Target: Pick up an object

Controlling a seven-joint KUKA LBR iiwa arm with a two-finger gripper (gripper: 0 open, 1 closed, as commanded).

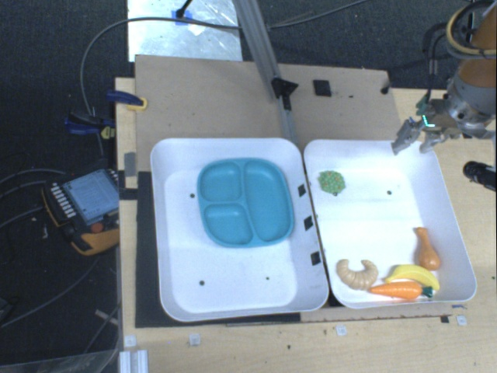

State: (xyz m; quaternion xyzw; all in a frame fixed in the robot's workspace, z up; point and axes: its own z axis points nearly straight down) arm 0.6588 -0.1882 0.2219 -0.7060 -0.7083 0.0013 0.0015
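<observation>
The small green broccoli-like toy (331, 182) is the closest pickable thing, sitting alone in the shallow white right-hand bin (388, 162), off to the side of the end effector (414, 137) and a bit nearer the camera. The end effector hangs over that bin's far corner, fingers looking spread with nothing between them.

The other toys are piled in the opposite corner, well away from the end effector: a tan curled croissant-shaped piece (356, 273), an orange carrot (396, 290), a yellow banana (415, 274) and an orange-brown pear-shaped gourd (425, 248). That cluster is where I'd expect trouble. Carrot, banana and croissant are touching or nearly so, and they're jammed against the bin wall, so a finger could land on top of one, shove the neighbour, or hit the rim.

The green one is safer, but it's small and round-ish, so an off-centre close could just squirt it away. The blue three-compartment plastic plate (245, 202) in the left bin is flat, probably hopeless to pinch.
</observation>
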